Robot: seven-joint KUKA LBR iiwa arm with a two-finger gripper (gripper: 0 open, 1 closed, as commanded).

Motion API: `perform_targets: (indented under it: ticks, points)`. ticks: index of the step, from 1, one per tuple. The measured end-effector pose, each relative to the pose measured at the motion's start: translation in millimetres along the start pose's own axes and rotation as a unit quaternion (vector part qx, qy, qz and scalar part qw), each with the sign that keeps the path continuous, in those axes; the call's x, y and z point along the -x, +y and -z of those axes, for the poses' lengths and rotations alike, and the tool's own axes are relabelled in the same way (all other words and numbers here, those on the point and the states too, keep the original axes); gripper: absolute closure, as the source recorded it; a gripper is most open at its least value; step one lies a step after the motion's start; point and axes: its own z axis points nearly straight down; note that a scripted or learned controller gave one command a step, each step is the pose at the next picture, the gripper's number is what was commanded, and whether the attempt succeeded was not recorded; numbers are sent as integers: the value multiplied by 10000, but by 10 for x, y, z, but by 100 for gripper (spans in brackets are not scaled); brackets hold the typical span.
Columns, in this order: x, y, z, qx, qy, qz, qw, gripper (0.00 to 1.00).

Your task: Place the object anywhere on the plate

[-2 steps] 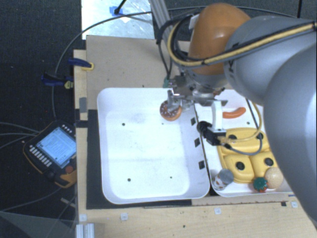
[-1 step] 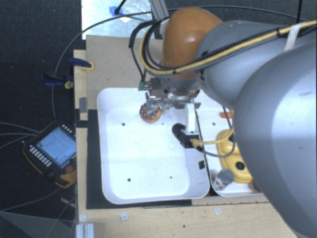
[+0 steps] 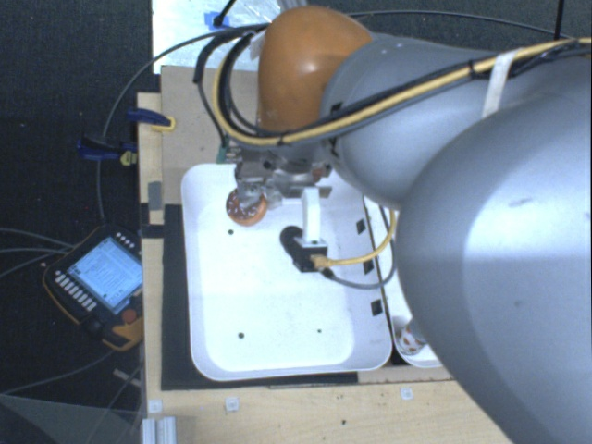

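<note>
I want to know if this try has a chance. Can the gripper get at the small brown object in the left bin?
Probably yes: the gripper hangs right beside the brown object, with nothing between them.

The grey arm (image 3: 444, 155) covers the right bin; its hand (image 3: 248, 202) hangs over the left bin (image 3: 268, 340).

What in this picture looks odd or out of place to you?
Nothing looks spilled or broken. The arm looms over the bins, covering most of the right one. A small round brown object sits under the hand in the left bin.
</note>
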Motion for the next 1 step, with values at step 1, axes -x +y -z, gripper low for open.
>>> perform_targets:
  ticks: [1]
  points:
    - [33, 1, -3, -7, -12, -19, 10000, 0]
